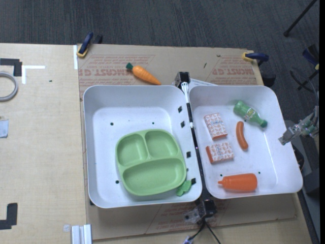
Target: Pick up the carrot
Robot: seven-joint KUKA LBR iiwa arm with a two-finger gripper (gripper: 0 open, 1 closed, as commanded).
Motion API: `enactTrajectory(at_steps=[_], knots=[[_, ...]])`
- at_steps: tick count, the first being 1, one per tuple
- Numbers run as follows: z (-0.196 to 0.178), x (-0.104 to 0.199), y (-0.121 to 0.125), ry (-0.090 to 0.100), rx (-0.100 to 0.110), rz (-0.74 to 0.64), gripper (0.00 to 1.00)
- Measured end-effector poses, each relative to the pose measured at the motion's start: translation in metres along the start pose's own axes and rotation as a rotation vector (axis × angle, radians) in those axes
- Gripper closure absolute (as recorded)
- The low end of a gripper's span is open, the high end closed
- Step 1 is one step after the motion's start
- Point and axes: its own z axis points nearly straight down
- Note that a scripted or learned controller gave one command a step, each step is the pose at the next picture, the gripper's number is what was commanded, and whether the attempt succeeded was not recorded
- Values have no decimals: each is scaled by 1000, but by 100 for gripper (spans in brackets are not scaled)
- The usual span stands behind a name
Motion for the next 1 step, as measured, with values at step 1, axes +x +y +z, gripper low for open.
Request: enactTrajectory(at_steps=[1], knots=[[9,-25,-10,2,1,-270,100]])
